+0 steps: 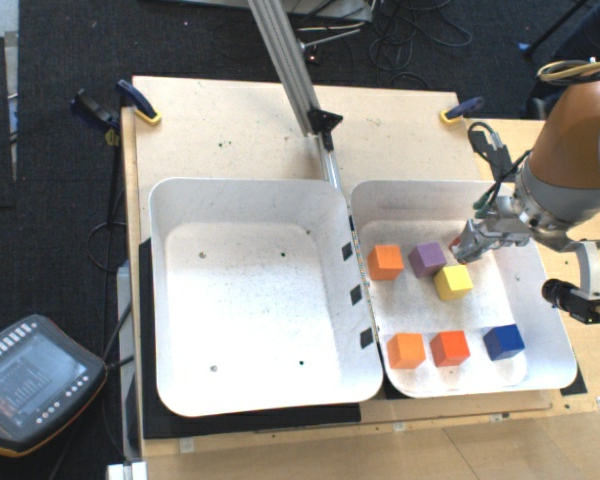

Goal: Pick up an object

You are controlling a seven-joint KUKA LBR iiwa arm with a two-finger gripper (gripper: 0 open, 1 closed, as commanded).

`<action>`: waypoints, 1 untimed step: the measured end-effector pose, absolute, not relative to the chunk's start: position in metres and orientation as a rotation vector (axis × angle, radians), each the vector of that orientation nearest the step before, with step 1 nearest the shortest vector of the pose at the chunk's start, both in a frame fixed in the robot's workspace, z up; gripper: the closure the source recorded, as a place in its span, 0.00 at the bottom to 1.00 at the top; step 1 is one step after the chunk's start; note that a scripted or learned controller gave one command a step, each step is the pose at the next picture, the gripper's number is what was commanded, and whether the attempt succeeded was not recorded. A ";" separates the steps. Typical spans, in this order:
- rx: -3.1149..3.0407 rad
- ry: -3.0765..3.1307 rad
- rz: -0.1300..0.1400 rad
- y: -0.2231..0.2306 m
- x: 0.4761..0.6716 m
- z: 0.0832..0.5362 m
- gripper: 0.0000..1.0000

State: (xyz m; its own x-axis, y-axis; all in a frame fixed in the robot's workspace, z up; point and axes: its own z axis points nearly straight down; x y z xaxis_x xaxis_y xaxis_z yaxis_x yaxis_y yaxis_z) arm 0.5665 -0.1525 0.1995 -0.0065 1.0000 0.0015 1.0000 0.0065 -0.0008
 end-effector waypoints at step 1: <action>-2.210 -2.232 -0.004 -0.090 0.571 0.210 1.00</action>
